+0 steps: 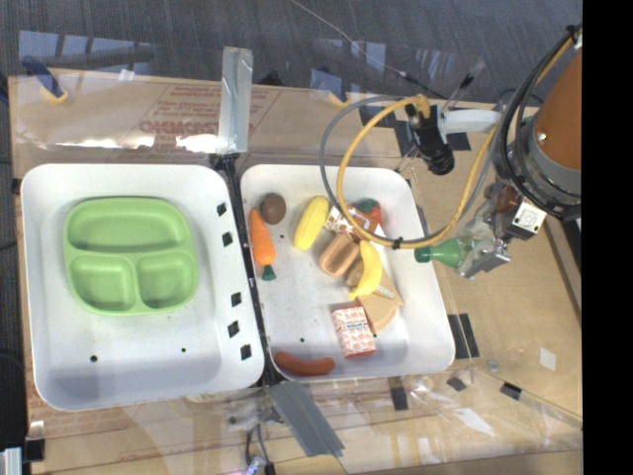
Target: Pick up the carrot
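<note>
The orange carrot point(261, 241) with a small green top lies along the left wall of the right bin point(425, 330), its green end toward the front. My gripper point(482, 256) hovers outside that bin, just past its right rim and far to the right of the carrot. A green tip pokes out from the gripper toward the bin's edge.
Around the carrot in the right bin lie a brown ball point(272, 207), corn point(311, 222), a bun point(339, 253), a banana point(370, 271), a pink box point(353, 331) and a sausage point(305, 365). The left bin point(45, 295) holds a green divided plate point(130, 253). Yellow and grey cables point(341, 166) loop over the right bin.
</note>
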{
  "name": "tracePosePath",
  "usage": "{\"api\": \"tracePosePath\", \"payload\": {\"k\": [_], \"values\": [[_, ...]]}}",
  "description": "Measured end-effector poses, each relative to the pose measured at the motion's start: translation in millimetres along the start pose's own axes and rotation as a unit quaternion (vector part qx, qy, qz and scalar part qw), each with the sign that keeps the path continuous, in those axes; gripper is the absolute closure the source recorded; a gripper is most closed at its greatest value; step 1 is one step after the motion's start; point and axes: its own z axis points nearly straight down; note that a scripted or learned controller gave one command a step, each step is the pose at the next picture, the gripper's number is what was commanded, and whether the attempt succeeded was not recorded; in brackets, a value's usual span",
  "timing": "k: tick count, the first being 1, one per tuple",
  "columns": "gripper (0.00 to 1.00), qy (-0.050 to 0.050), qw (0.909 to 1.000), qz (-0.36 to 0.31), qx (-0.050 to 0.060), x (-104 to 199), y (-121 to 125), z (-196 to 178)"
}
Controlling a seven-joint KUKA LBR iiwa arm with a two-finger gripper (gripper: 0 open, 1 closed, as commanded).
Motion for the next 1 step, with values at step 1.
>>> {"api": "tracePosePath", "payload": {"k": [1], "values": [[1.0, 0.007, 1.0, -0.002, 0.004, 2.0, -3.9, -12.0]]}}
